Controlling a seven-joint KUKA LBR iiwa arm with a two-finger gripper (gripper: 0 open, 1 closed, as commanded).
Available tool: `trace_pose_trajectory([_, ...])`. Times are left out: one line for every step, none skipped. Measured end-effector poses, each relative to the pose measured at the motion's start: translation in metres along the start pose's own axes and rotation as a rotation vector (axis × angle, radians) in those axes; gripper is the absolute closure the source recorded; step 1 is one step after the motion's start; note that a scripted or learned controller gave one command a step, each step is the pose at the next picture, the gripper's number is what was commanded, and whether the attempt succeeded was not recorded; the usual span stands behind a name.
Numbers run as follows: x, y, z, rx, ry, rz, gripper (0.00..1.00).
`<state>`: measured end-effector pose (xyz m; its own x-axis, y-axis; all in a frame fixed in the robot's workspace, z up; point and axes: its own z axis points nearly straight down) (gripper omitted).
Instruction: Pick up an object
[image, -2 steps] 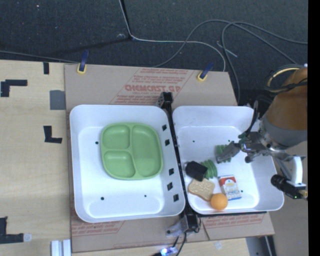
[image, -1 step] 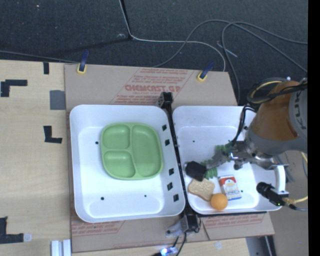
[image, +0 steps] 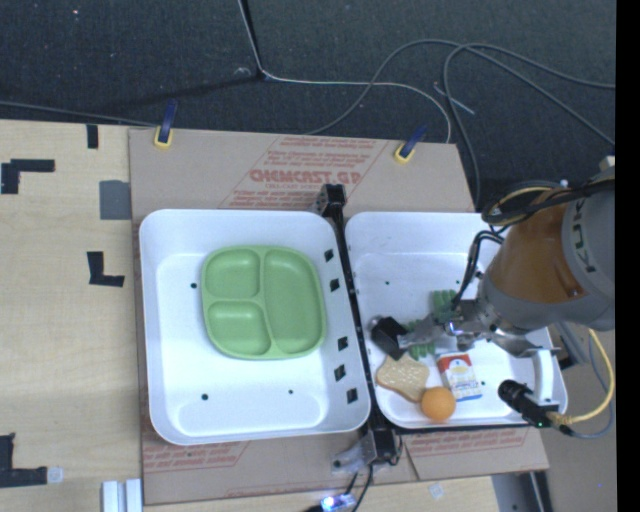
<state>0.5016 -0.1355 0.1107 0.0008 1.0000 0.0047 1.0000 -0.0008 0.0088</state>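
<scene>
In the right bin (image: 400, 235) my gripper (image: 388, 337) hangs low near the left wall, just above a slice of toast (image: 402, 379). An orange ball (image: 437, 404) lies at the bin's front edge, touching the toast's right corner. Beside them sits a small red and white carton (image: 459, 376). Partly hidden behind my wrist is a green object (image: 443, 300). I see nothing held in the gripper.
A green divided plate (image: 264, 302) rests in the left bin (image: 160, 300). A black clamp row (image: 342, 300) marks the divider between the two bins. My arm's orange band (image: 535, 262) covers the right bin's right side. Cables trail across the dark floor behind the bench.
</scene>
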Motion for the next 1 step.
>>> trace_pose_trajectory([-0.0004,0.0013,0.0249,0.005,-0.007,-0.001,0.00])
